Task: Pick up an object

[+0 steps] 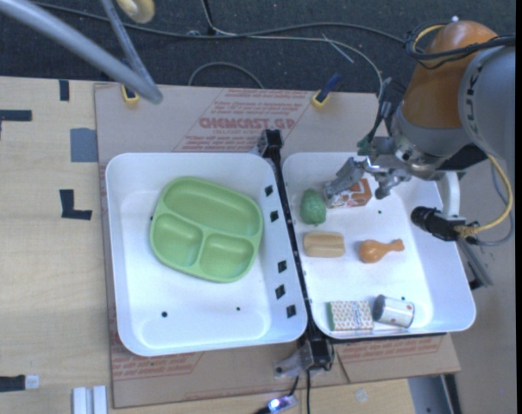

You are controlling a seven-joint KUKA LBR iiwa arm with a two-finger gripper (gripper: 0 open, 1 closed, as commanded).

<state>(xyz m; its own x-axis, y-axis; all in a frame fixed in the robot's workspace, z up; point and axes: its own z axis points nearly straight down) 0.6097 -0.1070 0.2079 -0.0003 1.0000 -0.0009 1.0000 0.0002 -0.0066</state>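
Note:
My gripper [361,182] hangs over the far part of the right bin [442,266]. It is open, with one finger [339,184] to the left and one to the right of a small orange and white carton [359,197]. The carton lies under the gripper and partly hidden by it. A round green object [313,206] sits just left of the carton. Nearer the front lie a tan block [323,245] and an orange drumstick-shaped toy [380,249].
A flat patterned box [351,316] and a silver can [393,311] lie at the right bin's front edge. The left bin [131,309] holds a green divided plate [207,228]. A black divider [282,231] runs between the bins.

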